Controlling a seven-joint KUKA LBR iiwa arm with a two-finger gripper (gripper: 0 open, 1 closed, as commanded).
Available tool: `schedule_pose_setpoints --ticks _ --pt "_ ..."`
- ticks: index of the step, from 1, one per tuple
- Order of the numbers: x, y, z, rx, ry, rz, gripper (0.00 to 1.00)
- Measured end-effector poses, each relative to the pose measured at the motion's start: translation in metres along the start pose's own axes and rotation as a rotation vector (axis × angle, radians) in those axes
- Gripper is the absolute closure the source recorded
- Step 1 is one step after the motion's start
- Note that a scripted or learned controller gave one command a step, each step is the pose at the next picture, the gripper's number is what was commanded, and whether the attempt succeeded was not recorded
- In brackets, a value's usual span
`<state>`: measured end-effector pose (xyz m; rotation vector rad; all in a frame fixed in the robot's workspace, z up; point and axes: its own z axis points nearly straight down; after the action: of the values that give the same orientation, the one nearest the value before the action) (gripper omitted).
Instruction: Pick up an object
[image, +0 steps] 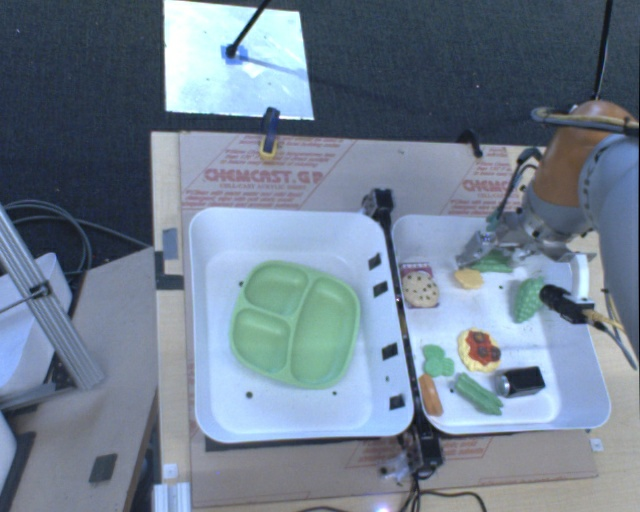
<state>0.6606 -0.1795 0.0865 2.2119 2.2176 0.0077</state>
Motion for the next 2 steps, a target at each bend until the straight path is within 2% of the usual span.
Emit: schedule_pose_setpoints --ticks 1,2 --pt "-0.029 0.010 -0.060 0.002 -0.001 0.002 0.00" --pt "-0.008 0.007 0.005 0.012 0.004 -0.002 0.00"
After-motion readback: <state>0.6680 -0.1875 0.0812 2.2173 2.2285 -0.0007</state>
